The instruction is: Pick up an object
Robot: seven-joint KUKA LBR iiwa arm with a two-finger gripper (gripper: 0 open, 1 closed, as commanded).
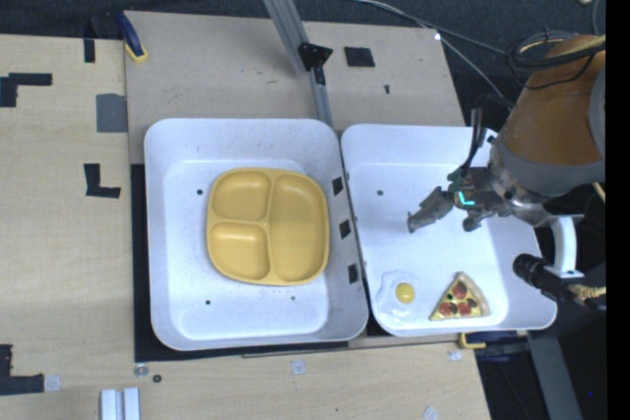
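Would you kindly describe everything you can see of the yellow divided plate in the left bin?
The yellow plate is a rounded square of matte, plastic-looking material, moulded into three compartments: one large on the right, two smaller stacked on the left, split by raised ridges. It lies flat, right side up, slightly rotated, near the middle of the left bin, resting on the bin floor. Its compartments hold nothing, and only the bin touches it. The gripper is over the other bin.

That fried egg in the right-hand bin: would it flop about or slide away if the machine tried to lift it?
The fried egg looks like a flat toy lying flush on the bin floor, so fingers may struggle to get under it. Its glossy surface suggests it could slide when pushed. It probably weighs little and will not roll.
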